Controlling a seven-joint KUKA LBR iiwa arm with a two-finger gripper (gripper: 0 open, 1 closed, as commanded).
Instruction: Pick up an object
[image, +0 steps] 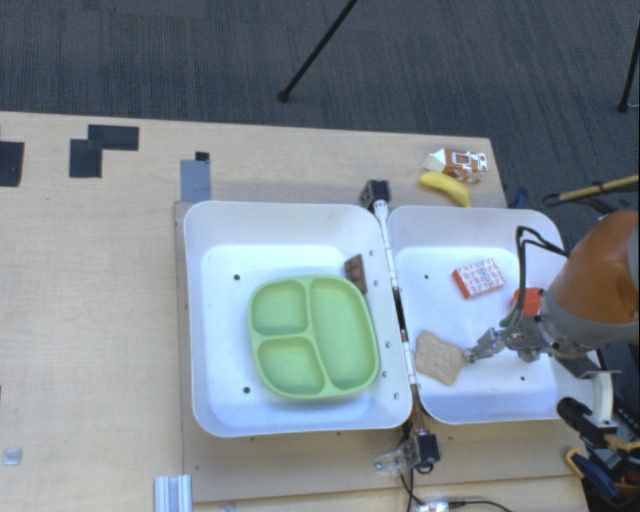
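Observation:
In the right bin (470, 395) a tan slice of toast (438, 358) lies near the front left corner. A small red patterned packet (479, 277) rests further back in the same bin. My gripper (480, 349) hangs low over the bin floor just right of the toast, its fingertips close to the toast's right edge. The left bin (215, 300) holds a green divided plate (313, 337), and a small brown piece (354, 268) lies by that bin's right wall.
A yellow banana (445, 186) and a small orange and white packet (461, 160) lie on the bench behind the right bin. A black clamp (376, 192) sits at the back where the bins meet. The arm's orange band (605, 275) covers the right bin's right side.

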